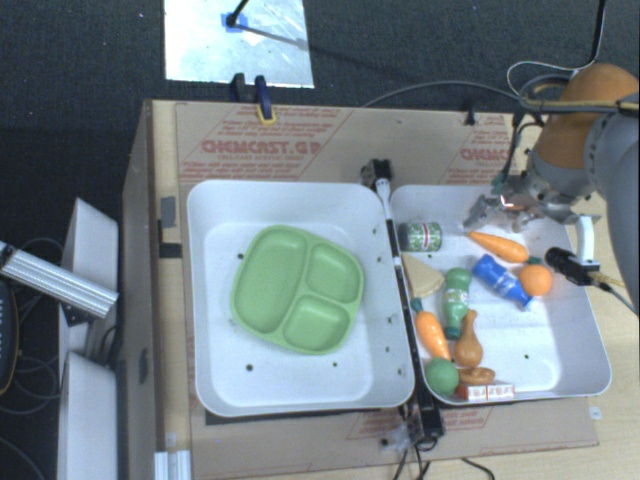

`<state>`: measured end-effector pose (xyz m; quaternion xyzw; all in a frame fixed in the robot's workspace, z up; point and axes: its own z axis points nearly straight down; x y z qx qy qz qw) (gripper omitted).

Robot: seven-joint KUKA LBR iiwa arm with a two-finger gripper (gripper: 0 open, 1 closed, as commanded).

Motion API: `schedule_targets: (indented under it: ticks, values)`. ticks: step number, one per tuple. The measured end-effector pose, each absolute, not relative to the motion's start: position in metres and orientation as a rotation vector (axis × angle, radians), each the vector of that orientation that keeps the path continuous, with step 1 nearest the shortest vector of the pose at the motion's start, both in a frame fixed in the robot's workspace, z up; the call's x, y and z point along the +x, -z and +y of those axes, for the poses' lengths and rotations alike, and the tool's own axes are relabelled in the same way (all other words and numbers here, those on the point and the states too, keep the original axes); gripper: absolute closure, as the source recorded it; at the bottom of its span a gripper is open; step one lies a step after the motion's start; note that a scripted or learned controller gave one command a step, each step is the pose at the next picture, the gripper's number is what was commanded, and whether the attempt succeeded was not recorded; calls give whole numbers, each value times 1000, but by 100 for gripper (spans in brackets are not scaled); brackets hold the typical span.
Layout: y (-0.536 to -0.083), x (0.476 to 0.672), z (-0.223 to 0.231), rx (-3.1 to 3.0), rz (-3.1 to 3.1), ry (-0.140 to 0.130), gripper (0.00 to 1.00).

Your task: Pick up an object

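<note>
Arm over right bin, toys below

Bench seen from above at a slant, w/ two white bins side by side. Left bin holds a green tray w/ three compartments, lying about mid-bin, slightly turned.

Right bin holds the toy items. A can w/ green label lies on its side near the back left corner. A carrot lies just right of it, near the back wall. A blue item lies at a slant in front of the carrot, and an orange ball is touching or just beside its right end. A pale wedge sits against the bin's left wall. A green bottle lies beside the wedge. A 2nd carrot lies in front of the wedge, near the divider. A tan pear shape sits just right of it. A green ball sits at the front left corner, w/ a brown item beside it and a small red-and-white box at the front rim.

Arm is seen at upper right, grey w/ orange band. Gripper is placed over the right bin's back edge, just above the first carrot. Nothing is seen between its fingers; whether they are apart or together can't be told.
</note>
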<state>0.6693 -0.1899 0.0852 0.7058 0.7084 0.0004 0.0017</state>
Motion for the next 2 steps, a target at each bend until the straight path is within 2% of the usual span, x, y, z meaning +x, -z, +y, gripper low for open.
schedule_targets:
  ticks: [1,2]
  values:
    - [-85,669,-171,2215,2224,-2,0]
    - [-86,669,-199,2216,2221,-2,0]
